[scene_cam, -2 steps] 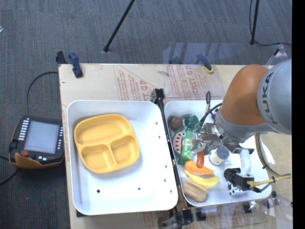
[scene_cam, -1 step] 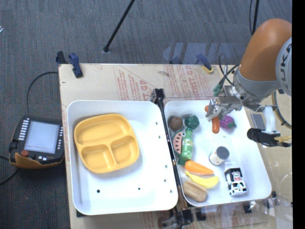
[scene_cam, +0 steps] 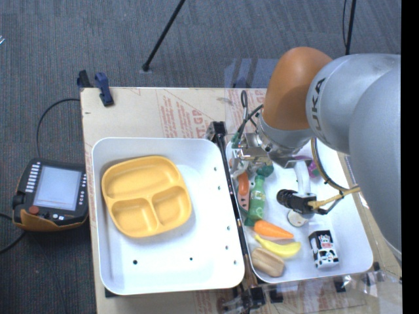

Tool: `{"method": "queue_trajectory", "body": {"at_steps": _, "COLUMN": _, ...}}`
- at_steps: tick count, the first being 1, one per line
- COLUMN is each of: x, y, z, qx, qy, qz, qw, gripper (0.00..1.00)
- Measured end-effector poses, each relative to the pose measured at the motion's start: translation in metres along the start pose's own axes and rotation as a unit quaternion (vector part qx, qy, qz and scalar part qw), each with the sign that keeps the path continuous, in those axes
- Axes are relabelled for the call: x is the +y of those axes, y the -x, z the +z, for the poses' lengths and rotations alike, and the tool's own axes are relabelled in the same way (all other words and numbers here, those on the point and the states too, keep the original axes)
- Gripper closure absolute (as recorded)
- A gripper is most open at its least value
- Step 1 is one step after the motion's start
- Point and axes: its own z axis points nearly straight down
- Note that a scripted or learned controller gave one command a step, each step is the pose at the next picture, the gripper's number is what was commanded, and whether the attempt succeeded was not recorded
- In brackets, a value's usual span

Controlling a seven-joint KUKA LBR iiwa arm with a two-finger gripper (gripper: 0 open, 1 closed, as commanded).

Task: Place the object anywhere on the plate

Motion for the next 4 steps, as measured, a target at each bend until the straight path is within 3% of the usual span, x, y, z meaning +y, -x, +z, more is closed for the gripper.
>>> {"method": "queue_trajectory", "body": {"at_steps": 1, "x": -0.014, "y": -0.065, "z": -0.002, "qx": -0.001, "qy": 0.002, "qz": 0.042, "qw": 0.9991, "gripper": 1.0}}
{"method": "queue_trajectory", "body": {"at_steps": 2, "x": 0.005, "y": -0.137, "z": -0.014, "qx": -0.002, "qy": 0.004, "qz": -0.033, "qw": 0.9994, "gripper": 1.0}}
{"method": "queue_trajectory", "body": {"at_steps": 3, "x": 0.001, "y": -0.223, "z": -0.07, "qx": -0.001, "qy": 0.005, "qz": 0.054, "qw": 0.9985, "gripper": 1.0}}
{"method": "queue_trajectory", "body": {"at_steps": 4, "x": 0.001, "y": -0.222, "z": -0.068, "qx": -0.003, "qy": 0.004, "qz": 0.054, "qw": 0.9985, "gripper": 0.0}}
